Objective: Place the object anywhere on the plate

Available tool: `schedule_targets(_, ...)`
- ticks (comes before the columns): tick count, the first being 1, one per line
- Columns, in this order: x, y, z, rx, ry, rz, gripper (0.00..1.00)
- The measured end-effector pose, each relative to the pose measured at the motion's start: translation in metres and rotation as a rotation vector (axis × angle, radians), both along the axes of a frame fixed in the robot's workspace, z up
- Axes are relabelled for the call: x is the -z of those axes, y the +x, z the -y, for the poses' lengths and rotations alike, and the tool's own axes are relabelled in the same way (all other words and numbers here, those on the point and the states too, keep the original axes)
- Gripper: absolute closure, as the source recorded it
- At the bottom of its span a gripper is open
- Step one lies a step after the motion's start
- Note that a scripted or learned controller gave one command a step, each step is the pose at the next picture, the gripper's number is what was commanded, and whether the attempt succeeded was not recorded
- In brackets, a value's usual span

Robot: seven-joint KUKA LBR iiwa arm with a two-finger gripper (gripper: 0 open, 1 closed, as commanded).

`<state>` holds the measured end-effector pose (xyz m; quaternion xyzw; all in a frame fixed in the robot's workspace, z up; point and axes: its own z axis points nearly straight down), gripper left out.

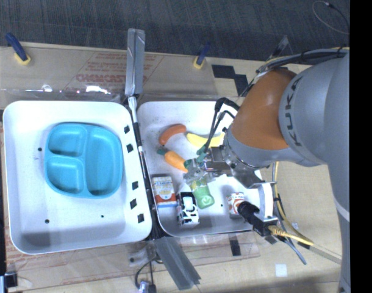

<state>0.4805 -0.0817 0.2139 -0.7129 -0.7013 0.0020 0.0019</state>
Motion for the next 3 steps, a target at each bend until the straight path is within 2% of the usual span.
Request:
schedule_targets(1,0.002,0.054,-0.077,-0.294,0.001,0.000,1.00)
schedule_targets(2,0.027,0.108,-0.147,-0.460,0.002,0.000,1.00)
schedule_targets(3,0.027,0.108,-0.147,-0.460,0.002,0.000,0.00)
